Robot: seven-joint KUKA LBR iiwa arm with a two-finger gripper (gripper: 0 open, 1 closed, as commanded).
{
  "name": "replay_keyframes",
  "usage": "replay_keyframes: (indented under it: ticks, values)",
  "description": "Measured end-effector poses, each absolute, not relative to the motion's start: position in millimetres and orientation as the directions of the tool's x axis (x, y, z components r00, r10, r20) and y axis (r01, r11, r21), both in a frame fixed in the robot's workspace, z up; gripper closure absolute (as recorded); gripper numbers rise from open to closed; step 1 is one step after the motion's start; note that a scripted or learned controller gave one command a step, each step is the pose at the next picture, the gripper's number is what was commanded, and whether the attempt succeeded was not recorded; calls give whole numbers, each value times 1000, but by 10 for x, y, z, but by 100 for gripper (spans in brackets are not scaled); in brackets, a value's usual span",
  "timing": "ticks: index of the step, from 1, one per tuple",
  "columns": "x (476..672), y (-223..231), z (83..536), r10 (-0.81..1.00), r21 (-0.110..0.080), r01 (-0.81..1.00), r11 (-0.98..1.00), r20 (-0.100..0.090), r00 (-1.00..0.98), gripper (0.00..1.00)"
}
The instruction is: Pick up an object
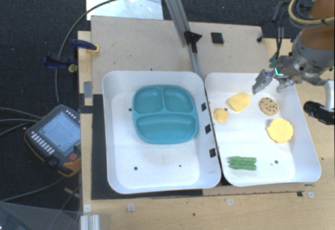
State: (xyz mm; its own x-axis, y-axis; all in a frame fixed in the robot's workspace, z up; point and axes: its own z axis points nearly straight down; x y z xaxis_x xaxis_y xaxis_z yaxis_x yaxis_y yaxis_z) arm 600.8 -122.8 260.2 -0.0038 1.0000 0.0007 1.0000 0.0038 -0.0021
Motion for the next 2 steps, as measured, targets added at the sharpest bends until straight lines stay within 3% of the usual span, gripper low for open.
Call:
replay_keyframes:
  ticks: [1,2]
  values:
    - [6018,-1228,2620,1000,3,1000,4,0,-4,0]
    - [6075,-1319,2100,1000,0,1000,1,-1,-1,0]
